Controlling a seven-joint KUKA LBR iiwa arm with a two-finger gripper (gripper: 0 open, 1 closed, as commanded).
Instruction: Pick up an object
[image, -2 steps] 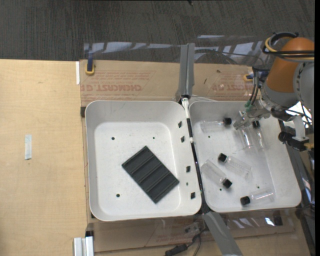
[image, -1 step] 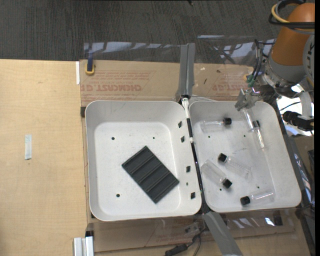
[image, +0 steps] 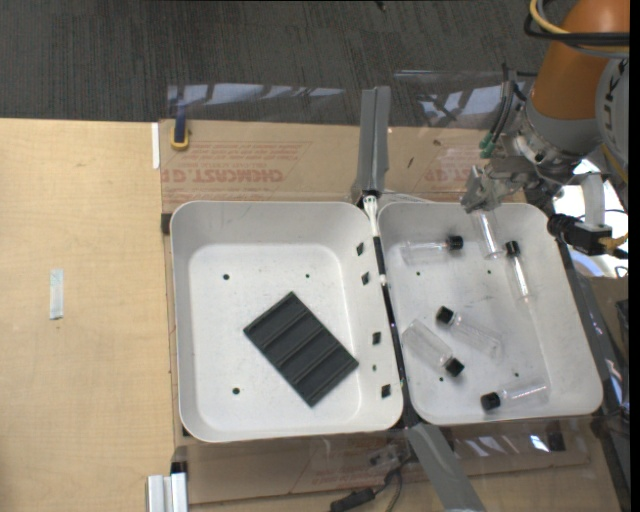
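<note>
Clear vial (image: 488, 236), upper right of the frame in the right bin (image: 575, 340), lies just below the tool (image: 484, 196), long axis running roughly top-to-bottom; the tool's opening I cannot tell.

Left bin (image: 200, 330) roomy around slab (image: 300, 348); vials (image: 440, 352) seemingly crowd right.

Upside-down red "CHEMCAST" print on the cardboard sheet (image: 250, 160).

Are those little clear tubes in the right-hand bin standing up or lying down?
Lying down. Each clear tube rests on its side on the right bin floor, black caps pointing different ways.
</note>
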